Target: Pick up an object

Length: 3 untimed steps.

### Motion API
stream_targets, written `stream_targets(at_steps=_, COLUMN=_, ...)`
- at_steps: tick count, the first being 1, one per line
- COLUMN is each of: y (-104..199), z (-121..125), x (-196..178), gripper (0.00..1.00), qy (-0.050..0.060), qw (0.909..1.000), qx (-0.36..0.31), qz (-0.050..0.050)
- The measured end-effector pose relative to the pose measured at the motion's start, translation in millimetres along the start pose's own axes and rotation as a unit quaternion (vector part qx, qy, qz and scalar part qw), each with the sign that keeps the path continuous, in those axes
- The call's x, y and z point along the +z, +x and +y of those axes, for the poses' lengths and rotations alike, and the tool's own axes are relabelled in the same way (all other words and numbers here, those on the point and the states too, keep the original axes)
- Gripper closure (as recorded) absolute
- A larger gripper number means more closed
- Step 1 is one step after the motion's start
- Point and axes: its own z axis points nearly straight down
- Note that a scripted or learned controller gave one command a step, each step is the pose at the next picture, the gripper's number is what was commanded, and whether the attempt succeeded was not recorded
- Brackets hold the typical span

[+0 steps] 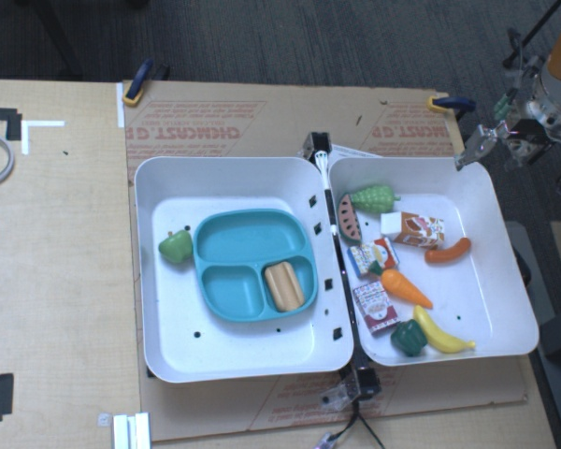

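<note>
Banana point(441, 334) lies in right bin point(505, 279); end effector point(474, 148) hovers beyond its far corner, spread unreadable.

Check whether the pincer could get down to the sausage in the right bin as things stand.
Probably yes: the sausage lies apart from its neighbours, nothing over it, and the pincer hangs just beyond the right bin's far corner.

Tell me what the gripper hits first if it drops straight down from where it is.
Probably the back right rim of the right bin, or the cardboard just outside it. The gripper hangs over that corner; depth is hard to judge. The sausage lies well inside.
</note>
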Motion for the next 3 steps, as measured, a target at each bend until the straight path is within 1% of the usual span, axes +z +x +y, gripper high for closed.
stream_targets(at_steps=1, y=41, z=-44, x=124, gripper=0.0, qy=-0.006, qw=1.0, qx=0.002, qz=-0.001)
stream_targets(at_steps=2, y=48, z=-87, x=131, gripper=0.0, qy=-0.016, qw=0.9999, qx=0.003, qz=-0.004)
stream_targets(at_steps=3, y=51, z=-83, x=117, gripper=1.0, qy=-0.019, qw=0.9998, qx=0.002, qz=-0.001)
